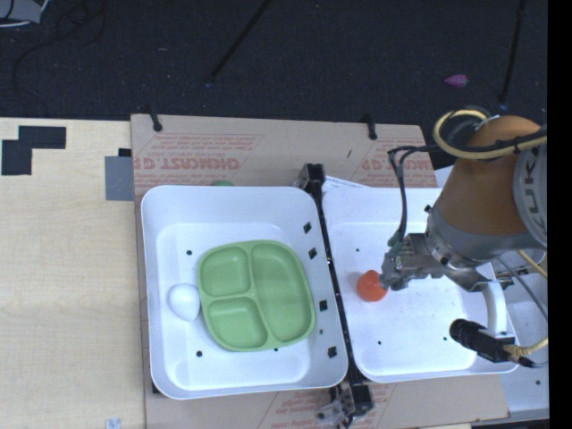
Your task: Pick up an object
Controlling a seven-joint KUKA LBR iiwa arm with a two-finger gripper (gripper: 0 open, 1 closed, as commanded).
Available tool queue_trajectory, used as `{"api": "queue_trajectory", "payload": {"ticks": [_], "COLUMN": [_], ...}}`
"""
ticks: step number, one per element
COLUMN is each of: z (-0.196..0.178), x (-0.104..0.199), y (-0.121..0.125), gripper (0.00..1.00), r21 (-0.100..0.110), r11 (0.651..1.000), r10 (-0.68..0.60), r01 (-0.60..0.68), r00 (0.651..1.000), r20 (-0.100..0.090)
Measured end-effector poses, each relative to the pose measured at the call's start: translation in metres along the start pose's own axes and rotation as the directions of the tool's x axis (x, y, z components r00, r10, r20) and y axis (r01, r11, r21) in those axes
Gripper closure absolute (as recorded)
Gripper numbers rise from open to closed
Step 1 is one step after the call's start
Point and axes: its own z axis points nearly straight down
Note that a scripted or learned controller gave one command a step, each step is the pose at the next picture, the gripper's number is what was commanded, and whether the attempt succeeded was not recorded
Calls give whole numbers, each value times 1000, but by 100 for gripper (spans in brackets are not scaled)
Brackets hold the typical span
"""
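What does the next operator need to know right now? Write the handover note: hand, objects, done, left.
Hand: low in the right bin, just to the right of the orange ball in the picture. Whether it is open or shut can't be made out, and no grip on the ball shows.
Objects: the orange ball lies on the right bin's floor near its left wall. The left bin holds a green divided plate with a white egg-shaped object at its left edge.
Done: the arm is down next to the ball.
Left: grasp an object and lift it; nothing is lifted yet.
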Motion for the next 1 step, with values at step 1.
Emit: {"api": "queue_trajectory", "payload": {"ticks": [1], "z": [10], "x": [54], "y": [2], "gripper": [100], "r21": [4], "r11": [1000], "r10": [2], "r01": [-2], "r00": [1000], "r20": [1]}}
